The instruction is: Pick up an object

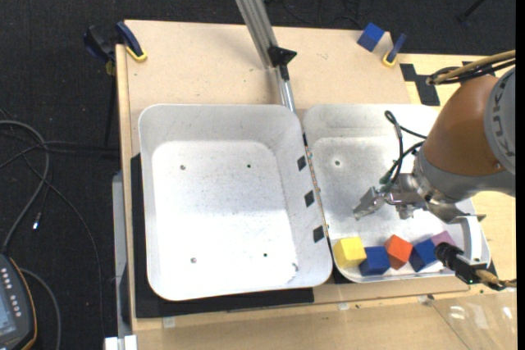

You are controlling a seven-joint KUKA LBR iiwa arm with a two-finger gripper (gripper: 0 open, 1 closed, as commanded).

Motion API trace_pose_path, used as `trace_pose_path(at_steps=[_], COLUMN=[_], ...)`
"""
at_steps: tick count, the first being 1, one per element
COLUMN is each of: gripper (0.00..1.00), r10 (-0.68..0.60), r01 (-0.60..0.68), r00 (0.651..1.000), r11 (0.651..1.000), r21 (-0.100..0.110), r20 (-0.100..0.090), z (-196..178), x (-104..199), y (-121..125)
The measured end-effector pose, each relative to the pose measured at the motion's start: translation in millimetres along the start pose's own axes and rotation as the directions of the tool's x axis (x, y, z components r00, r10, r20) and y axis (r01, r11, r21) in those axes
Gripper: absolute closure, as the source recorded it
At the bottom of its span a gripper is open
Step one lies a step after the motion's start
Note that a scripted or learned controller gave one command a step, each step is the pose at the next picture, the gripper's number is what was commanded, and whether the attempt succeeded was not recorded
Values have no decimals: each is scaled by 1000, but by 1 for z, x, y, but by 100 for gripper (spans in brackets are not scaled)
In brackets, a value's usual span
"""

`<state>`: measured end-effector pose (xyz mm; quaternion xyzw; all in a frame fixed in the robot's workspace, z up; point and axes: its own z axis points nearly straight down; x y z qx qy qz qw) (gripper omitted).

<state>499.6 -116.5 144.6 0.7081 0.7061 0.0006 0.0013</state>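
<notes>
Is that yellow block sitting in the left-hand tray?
No, the yellow block lies in the right bin, near its front edge, beside a blue block and an orange block.

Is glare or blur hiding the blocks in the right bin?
Camera view: even lighting, no glare on the right bin; yellow block and orange block show sharp; the gripper looks slightly soft, casting faint shadow.
</notes>
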Motion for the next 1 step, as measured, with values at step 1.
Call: trace_pose_path(at_steps=[1], gripper=[0], r10=[0], r01=[0], r00=[1000], r11=[1000], r21=[1], r20=[0], z=[-8], x=[-17], y=[-10])
